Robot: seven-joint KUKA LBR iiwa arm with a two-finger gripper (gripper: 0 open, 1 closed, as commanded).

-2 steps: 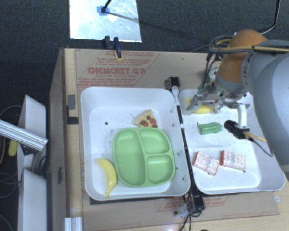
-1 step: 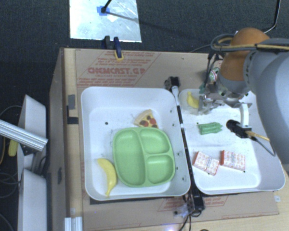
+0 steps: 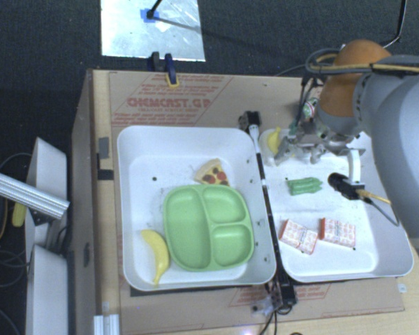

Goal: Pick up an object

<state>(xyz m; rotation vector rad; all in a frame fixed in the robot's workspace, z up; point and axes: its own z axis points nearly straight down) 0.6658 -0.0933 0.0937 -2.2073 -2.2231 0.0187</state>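
1. Looking down on the bench, we find the gripper (image 3: 302, 147) low over the far end of the right bin (image 3: 398, 257), carried by the grey arm (image 3: 394, 117) reaching in from the right; we cannot tell whether the claw is open or closed, and we see no object held in it.
2. Candidate objects in the right bin: a small yellow piece (image 3: 272, 140) just beside the gripper, close to the bin's far-left corner; a green pod-shaped toy (image 3: 304, 185) lying flat near the middle, near the gripper but apart from it; two red-and-white packets (image 3: 298, 234) (image 3: 337, 232) side by side toward the near end.
3. The left bin (image 3: 136, 159) holds a green divided plate (image 3: 208, 227), a pizza slice (image 3: 212, 173) at the plate's far rim and a banana (image 3: 156, 253) at its near-left edge; all are well apart from the gripper, so we judge them unlikely targets.
4. We judge the step in hand to be the approach; no grasp is made yet.
5. To do it well, we would favour the green pod-shaped toy, which lies clear of the walls; centre the claw over its middle, align the closing direction across its narrow width, descend straight; the yellow piece sits near the bin wall, where a descent may strike the rim.
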